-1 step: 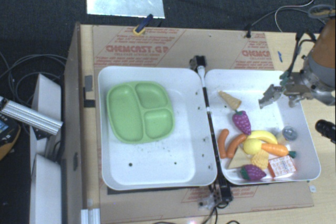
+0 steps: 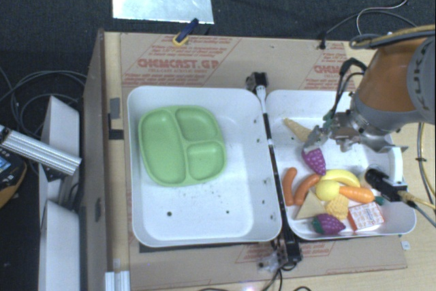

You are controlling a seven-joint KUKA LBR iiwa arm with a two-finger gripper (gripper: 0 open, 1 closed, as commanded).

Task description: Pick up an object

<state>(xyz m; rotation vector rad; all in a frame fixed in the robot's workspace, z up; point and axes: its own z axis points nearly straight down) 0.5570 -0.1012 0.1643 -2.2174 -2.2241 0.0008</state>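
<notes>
Gripper (image 2: 317, 140): over right bin (image 2: 409, 220)
Fingers: can't tell if released or clenched
Grapes (image 2: 315, 161): just below the fingertips
Carrot (image 2: 355, 193): well apart

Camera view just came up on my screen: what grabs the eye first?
The green divided plate lies alone in the left bin. The right bin holds a bright heap of toy food, and the gripper hangs just above the purple grapes at the heap's top.
</notes>
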